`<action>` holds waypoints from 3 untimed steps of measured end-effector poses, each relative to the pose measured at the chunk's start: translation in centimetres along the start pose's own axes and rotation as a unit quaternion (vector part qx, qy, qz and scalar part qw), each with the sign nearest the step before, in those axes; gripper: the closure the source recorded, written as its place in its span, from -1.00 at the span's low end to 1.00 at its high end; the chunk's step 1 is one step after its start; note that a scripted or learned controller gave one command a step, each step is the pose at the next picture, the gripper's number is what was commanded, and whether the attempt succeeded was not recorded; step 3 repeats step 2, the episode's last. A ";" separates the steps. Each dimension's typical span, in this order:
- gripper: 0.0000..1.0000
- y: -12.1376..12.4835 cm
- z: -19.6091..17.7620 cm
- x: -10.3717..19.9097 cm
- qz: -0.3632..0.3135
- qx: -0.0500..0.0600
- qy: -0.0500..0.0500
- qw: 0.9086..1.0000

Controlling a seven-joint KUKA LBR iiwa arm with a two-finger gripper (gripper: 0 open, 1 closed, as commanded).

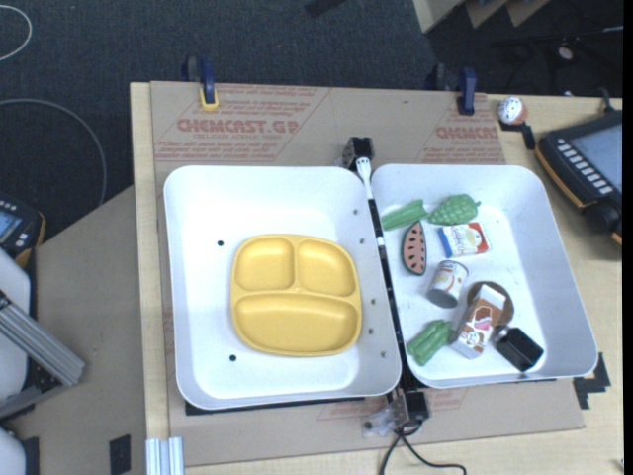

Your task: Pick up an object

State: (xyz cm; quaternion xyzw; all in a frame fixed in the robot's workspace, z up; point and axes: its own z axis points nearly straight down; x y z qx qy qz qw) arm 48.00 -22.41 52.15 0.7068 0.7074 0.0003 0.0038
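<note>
Cardboard [297,117] underlies both white bins [198,265] over dark carpet [148,28].

A yellow divided plate [295,296] lies in the left bin [188,265].

One fixed camera looks down slantwise on both white bins [188,265]

Yellow tray [295,296] in left bin [193,265]; toys [450,275] right.
</note>
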 end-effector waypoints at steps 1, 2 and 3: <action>1.00 0.1 -1.1 0.0 0.000 -0.002 -0.002 1.000; 1.00 0.1 -2.2 0.0 -0.001 -0.004 -0.003 1.000; 1.00 0.1 -2.2 0.0 -0.001 -0.004 -0.003 1.000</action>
